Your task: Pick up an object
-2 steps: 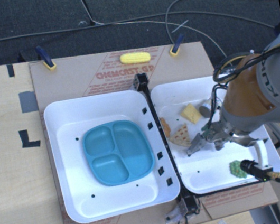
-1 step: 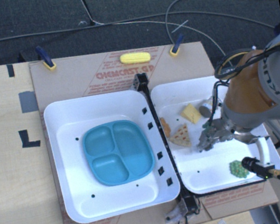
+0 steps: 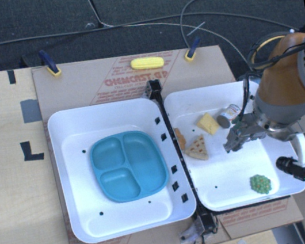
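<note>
The arm (image 3: pixel 285 80) is reaching in from the right of the frame, its gripper (image 3: pixel 234 140) hanging low over the right bin (image 3: pixel 235 191) at centre right; whether that claw is released or clenched cannot be told. The left bin (image 3: pixel 72 179) is holding a blue tray (image 3: pixel 128 165). Candidates are lying close: the wedge (image 3: pixel 197 148) just left of the gripper, the yellow block (image 3: pixel 208 123) above it, the green ball (image 3: pixel 261 183) lower right. A clean descent, centred on one item and clear of its neighbours, is likely mattering most.
</note>
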Tool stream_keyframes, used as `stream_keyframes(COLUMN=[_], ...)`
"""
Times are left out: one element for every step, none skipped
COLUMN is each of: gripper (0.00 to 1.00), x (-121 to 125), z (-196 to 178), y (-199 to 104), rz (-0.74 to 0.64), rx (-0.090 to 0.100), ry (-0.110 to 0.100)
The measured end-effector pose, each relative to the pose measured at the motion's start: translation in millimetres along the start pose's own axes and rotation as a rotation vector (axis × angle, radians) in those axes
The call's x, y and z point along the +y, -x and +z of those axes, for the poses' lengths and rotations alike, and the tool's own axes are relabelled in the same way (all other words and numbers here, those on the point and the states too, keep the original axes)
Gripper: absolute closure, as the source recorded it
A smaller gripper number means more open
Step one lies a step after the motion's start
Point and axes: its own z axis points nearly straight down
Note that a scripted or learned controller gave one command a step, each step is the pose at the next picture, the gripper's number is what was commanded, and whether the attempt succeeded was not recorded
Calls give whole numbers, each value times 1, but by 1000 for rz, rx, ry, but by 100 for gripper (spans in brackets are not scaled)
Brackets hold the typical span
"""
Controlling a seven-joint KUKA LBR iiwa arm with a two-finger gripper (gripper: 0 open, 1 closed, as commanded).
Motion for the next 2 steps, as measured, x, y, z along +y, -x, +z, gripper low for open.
stream_keyframes(gripper=[100,100], x=[10,10], z=[-47,-80], y=[1,0], rz=[-1,-1], rx=[0,0], ry=[0,-1])
